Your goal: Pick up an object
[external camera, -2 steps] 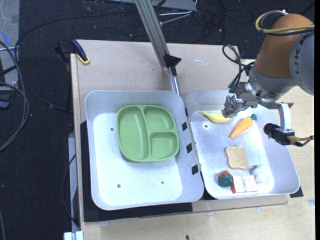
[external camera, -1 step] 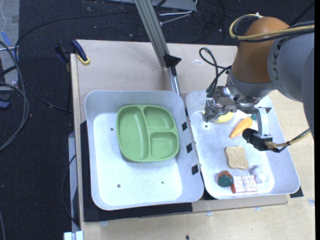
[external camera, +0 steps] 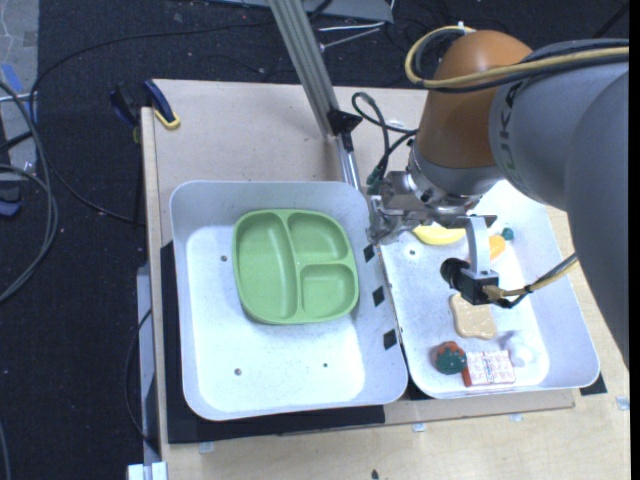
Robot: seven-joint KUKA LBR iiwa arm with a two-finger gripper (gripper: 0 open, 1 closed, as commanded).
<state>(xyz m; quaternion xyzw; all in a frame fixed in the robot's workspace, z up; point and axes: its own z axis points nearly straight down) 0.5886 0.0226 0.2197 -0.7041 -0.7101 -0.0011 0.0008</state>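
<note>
Camera view. We logged the arm (external camera: pixel 560 128) entering from the right edge of the frame, its orange band (external camera: pixel 470 78) at upper right of centre. The gripper (external camera: pixel 380 226) hung near frame centre, over the upper left corner of the right bin (external camera: pixel 415 298), just beside the wall it shares with the left bin (external camera: pixel 220 368). We could not tell how far it was open, and we saw nothing held in it.

Left bin: a green divided plate (external camera: pixel 297 266), lying flat.

Right bin, all candidates:
- yellow piece (external camera: pixel 437 235), just right of the gripper, partly hidden by the wrist
- tan toast-shaped piece (external camera: pixel 472 318), mid bin
- red-and-green item (external camera: pixel 449 357) and, touching or nearly touching it, a red-and-white box (external camera: pixel 490 368), along the lower edge
</note>
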